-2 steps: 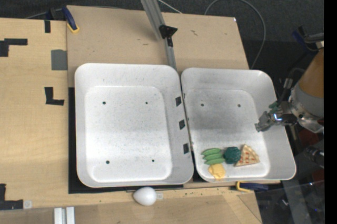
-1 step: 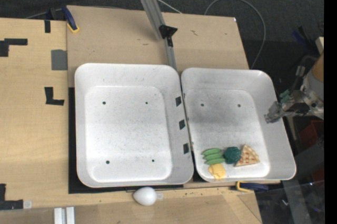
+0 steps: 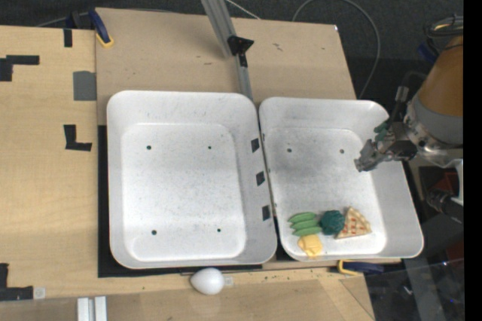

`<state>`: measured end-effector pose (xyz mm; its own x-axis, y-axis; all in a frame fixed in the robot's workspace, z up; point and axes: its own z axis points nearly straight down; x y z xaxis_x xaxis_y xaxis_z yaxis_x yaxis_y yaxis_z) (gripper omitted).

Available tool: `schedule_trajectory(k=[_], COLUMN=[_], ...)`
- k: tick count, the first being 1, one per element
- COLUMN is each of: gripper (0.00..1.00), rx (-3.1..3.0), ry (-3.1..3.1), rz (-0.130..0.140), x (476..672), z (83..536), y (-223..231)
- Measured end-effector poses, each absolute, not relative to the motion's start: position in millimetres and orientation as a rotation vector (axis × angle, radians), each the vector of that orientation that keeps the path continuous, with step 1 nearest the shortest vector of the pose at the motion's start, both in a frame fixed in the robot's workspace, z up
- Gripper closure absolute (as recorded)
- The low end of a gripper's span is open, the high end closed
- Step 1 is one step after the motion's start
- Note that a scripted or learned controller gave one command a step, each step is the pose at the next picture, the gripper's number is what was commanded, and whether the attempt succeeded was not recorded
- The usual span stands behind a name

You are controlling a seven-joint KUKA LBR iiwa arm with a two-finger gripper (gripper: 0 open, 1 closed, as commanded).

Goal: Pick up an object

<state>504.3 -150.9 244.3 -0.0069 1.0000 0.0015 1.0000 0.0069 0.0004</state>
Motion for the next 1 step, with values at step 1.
schedule_trajectory(k=[1], gripper=[1.00], rx=[-2.211], ry=[-2.229], rz=[-0.002], x=[508.2], z=[249.8], y=[-91.9])
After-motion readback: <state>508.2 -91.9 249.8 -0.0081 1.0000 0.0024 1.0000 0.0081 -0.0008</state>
